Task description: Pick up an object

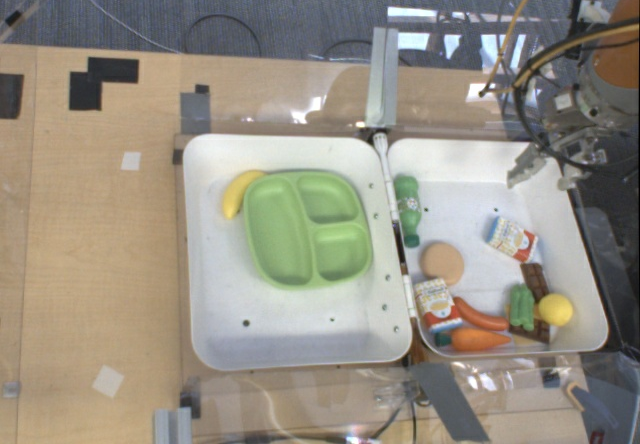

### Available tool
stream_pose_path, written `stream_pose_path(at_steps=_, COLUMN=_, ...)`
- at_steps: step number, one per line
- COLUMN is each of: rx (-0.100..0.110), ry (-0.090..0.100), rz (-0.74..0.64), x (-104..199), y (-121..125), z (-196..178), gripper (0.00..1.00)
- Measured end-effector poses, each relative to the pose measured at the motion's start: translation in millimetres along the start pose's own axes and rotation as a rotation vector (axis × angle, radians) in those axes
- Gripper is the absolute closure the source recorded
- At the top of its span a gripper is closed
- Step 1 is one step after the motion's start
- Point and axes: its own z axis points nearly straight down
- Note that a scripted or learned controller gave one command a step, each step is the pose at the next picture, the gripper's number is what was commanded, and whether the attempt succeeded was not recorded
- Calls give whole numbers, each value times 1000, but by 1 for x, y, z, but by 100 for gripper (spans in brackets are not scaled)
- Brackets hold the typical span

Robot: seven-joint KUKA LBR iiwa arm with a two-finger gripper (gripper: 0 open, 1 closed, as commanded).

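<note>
Left bin (215, 332): green divided plate (305, 228); banana (238, 192) touching its upper-left edge.

Right bin (470, 182): green bottle (406, 204) along the left wall; round tan bun (443, 262); small carton (511, 238) to the right; second carton (435, 301) at the lower left; sausage (480, 315) and carrot (480, 339) beside it; lemon (554, 309) at the lower right, next to what may be a chocolate bar (535, 282).

Gripper (548, 168): above the right bin's upper-right corner, nothing between its fingers, apparently spread.
</note>
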Motion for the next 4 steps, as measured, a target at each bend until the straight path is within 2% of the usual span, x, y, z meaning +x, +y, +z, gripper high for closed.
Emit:
stream_pose_path(at_steps=1, rx=5, ry=3, rz=0, x=4, y=31, z=117, gripper=0)
stream_pose_path(at_steps=2, rx=2, ry=3, rz=83, x=6, y=87, z=117, gripper=0)
stream_pose_path(at_steps=3, rx=8, ry=3, rz=101, x=7, y=108, z=116, gripper=0)
stream_pose_path(at_steps=4, rx=17, ry=0, rz=92, x=3, y=104, z=102, gripper=100)
